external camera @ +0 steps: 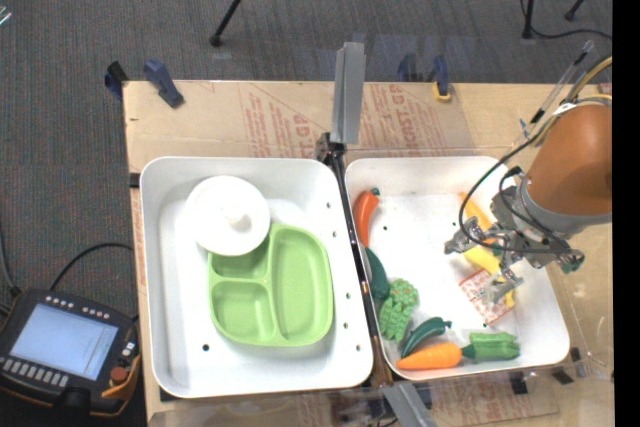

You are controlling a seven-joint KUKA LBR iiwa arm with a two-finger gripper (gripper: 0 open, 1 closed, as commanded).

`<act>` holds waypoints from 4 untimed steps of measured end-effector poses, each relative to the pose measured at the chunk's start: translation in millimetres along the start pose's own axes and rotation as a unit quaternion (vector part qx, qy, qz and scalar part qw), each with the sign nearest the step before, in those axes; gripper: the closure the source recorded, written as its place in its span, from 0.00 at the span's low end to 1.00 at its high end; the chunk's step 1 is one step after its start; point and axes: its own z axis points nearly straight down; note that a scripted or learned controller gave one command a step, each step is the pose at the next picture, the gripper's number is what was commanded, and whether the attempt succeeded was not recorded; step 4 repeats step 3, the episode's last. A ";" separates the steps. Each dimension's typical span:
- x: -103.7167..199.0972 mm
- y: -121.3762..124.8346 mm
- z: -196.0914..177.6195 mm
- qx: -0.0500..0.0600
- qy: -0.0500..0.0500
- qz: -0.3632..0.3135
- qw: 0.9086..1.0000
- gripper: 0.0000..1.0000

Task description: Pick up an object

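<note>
Gripper low in the right bin, over a yellow item and red-white packet; jaw state unclear.

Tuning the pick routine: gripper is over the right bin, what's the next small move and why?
Probably lower straight down. The gripper hovers over a yellow toy and a red-and-white packet near the right bin's far side, with nothing seen between its fingers. Which of the two it would meet first is unclear.

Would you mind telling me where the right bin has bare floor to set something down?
Bare floor lies in the right bin between the orange pepper and the hand. The front edge is crowded: broccoli, carrot, green vegetable.
</note>
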 end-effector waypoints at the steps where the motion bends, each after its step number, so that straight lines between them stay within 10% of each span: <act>1: -1.7 -0.8 0.4 -0.001 0.001 -0.001 1.000 0.00; 4: 8.9 -6.0 0.2 0.000 0.000 0.028 1.000 0.00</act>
